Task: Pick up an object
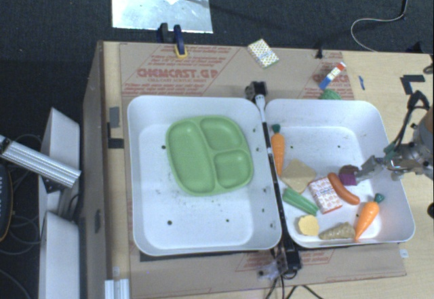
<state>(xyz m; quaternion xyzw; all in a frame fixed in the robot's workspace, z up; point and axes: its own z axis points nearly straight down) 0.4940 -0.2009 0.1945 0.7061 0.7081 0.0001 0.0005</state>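
Observation:
The right white bin (352, 116) holds several toy foods. A carrot (277, 145) lies along its left wall, with a tan bread slice (298, 171) and a green vegetable (300, 200) below it. A red-and-white box (325, 194), an orange-red sausage (342, 188) and a small purple piece (348, 173) sit mid-bin. A second carrot (367, 215), a yellow disc (308, 225) and a tan roll (338, 230) lie along the front. My gripper (377, 165) comes in over the bin's right edge, just right of the purple piece and the sausage, with nothing seen in its grasp.
The left bin (149, 175) bears a green divided plate (209, 155). Behind the bins on the bench lie a small patterned box (262, 53), a red-white-blue item (331, 75) and a blue clamp (178, 38). A cable crosses the back right.

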